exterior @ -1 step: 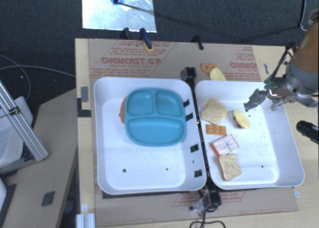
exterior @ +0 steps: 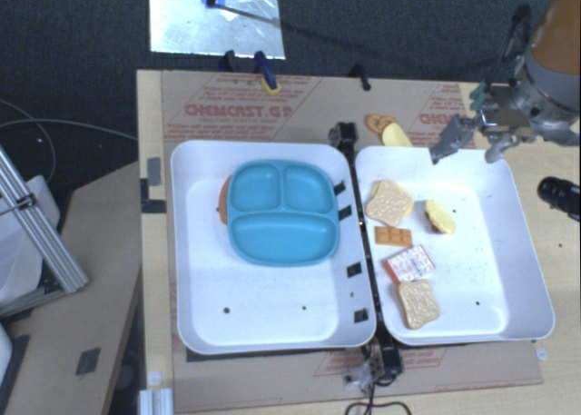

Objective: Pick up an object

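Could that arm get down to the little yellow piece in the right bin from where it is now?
Probably yes. The tool hangs open above the right bin's far edge, and the yellow piece lies apart from the other food with nothing over it.

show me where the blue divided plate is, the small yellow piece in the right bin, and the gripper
blue divided plate [exterior: 282,214]: camera view, on its middle ridge.
small yellow piece [exterior: 440,217]: camera view, on its centre.
gripper [exterior: 472,143]: camera view, midway between its fingertips.

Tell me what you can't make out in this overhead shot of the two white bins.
- Orange object in the left bin: mostly hidden beneath the blue divided plastic plate.
- Grey arm with orange band: cut off by the right edge.
- Small red-and-white patterned packet: print too small to read.
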You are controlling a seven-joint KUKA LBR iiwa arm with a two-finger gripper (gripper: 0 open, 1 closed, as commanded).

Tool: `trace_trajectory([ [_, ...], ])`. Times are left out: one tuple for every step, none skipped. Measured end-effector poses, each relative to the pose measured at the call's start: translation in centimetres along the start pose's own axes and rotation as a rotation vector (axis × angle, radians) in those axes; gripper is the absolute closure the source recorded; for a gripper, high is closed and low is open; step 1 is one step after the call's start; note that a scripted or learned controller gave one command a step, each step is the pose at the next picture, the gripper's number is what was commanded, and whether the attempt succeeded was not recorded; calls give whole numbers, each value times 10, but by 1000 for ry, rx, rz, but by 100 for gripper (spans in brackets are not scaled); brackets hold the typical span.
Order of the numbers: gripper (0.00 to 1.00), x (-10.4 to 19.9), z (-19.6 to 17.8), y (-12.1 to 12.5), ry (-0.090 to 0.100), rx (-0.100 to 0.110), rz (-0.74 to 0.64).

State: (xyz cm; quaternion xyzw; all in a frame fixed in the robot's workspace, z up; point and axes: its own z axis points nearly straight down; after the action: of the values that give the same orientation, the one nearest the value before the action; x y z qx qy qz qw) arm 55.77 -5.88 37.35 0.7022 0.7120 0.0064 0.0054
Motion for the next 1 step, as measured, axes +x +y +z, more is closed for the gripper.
trace_trajectory([
  [0,41,-154,3,-1,-3,5],
])
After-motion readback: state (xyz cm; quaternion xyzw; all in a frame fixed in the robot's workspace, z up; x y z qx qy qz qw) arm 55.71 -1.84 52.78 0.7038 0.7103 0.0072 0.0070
